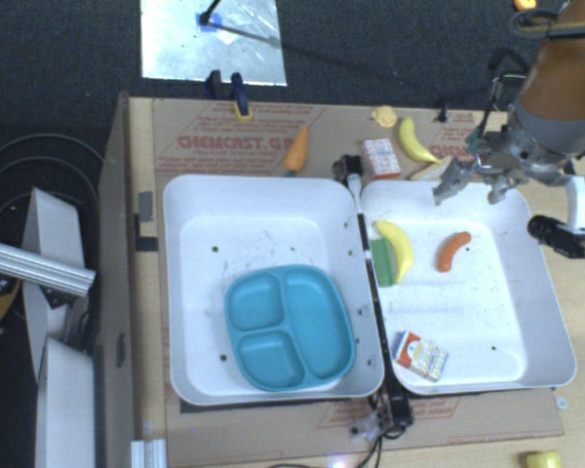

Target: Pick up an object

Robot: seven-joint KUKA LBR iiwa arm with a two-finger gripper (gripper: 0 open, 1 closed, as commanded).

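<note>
Sausage lies alone mid right bin, open floor around it; banana over green block at left wall, small carton near front. Jaws spread wide, empty, above the bin's back rim. Left bin holds blue tray.

Taking the sausage as landmark: bare bin floor lies open to its right and below it. A banana on a green block crowds its left; a small carton sits well below.
</note>
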